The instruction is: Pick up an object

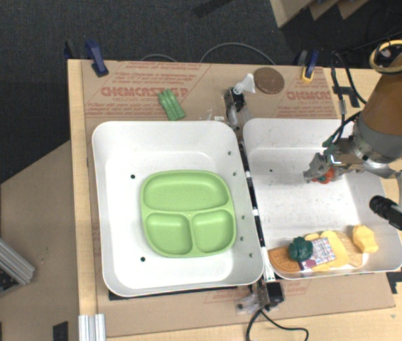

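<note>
Along the near wall of the right bin point(286, 137), the candidate objects lie in a row: a dark green toy point(301, 248), a flat yellow packet point(327, 251) with a printed label, touching the toy, and a yellow block point(365, 239) just beside the packet, toward the right wall. Gripper point(321, 172) low over the middle of the same bin, well apart from that row; a small red-orange spot shows at its tip, too small to identify, and whether the fingers are open or closed cannot be told. Arm point(393, 105) entering from the right, its orange band above the grey wrist. Left bin point(116, 155) holding a green three-compartment tray point(187, 212) at its centre. Behind the bins, on the printed brown board point(137, 84): a green clip point(172, 105) near the left bin's far wall, a brown disc point(268, 81) beyond the right bin, and blue clamps point(97, 58) at the board's far edge
</note>
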`<action>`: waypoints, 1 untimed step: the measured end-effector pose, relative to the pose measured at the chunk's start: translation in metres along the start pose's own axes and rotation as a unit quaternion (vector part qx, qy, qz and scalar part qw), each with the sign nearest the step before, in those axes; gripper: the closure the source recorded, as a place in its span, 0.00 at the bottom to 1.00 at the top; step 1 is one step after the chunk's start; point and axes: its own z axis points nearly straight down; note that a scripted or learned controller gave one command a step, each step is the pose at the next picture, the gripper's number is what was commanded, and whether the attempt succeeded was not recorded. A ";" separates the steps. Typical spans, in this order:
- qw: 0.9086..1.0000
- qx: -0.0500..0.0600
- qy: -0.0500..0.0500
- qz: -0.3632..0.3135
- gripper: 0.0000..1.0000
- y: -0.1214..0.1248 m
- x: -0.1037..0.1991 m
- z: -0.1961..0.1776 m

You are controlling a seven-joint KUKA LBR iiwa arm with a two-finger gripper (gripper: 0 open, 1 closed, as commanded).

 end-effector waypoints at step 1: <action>1.000 0.001 0.001 0.000 1.00 0.026 0.061 -0.022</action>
